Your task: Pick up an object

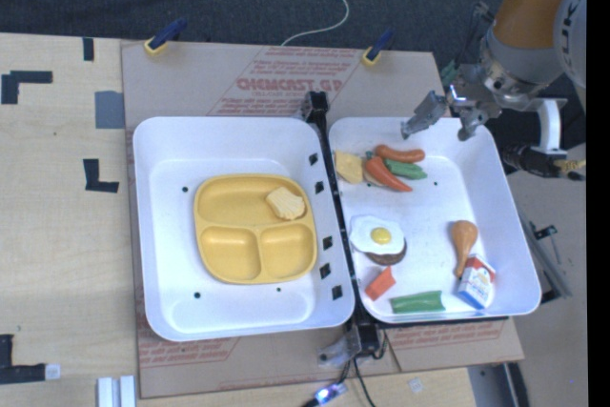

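**While the gripper hangs over the far edge, the toy food waits in the right bin**

Because the task names no particular object, any of the small play-food pieces in the right bin (496,205) could serve. They look like light, rigid plastic or rubber, smooth enough to slip if pinched on a rounded side. The drumstick (463,243) lies alone near the right wall, well apart from the rest, and its narrow shaft looks the surest place to close on. The sausage (400,153), carrot (386,174) and green pod (408,171) lie touching in 1 cluster at the far end, so a grab there risks catching 2 at once. The fried egg (376,235) is flat and would give little to grip.

The left bin (162,205) bears a yellow divided plate (238,248) with 1 pale piece (285,202) in its far-right compartment.

Reaching in from the right, the arm carries the gripper (446,114) above the right bin's far rim, tilted, its 2 fingers spread apart with nothing between them. It sits nearest the sausage cluster, raised clear of the bin floor.
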Tool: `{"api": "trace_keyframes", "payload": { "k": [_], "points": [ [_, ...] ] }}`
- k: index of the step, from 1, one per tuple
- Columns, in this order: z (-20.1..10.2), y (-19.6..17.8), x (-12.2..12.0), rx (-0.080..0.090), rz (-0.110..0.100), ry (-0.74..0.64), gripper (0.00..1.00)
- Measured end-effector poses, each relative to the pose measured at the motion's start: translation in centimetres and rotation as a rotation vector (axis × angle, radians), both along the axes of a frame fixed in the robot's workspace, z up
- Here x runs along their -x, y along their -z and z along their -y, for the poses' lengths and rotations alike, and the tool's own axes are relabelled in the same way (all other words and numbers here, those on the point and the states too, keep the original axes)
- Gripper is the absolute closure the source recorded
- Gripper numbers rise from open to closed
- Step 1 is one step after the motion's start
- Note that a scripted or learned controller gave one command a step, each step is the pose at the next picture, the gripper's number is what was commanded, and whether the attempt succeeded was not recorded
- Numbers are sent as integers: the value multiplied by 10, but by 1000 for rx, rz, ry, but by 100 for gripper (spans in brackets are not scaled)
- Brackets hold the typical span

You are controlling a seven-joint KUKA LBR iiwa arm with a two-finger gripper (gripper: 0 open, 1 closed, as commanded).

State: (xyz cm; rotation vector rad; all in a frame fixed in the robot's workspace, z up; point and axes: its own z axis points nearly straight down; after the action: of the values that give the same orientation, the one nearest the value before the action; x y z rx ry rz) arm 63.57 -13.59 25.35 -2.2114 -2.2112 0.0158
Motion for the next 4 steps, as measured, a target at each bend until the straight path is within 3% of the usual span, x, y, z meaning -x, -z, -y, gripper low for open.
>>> {"api": "trace_keyframes", "payload": {
  "k": [1,4],
  "points": [
    [0,-7,-2,2,11,-2,0],
    [-13,139,-5,3,7,-3,0]
  ]
}}
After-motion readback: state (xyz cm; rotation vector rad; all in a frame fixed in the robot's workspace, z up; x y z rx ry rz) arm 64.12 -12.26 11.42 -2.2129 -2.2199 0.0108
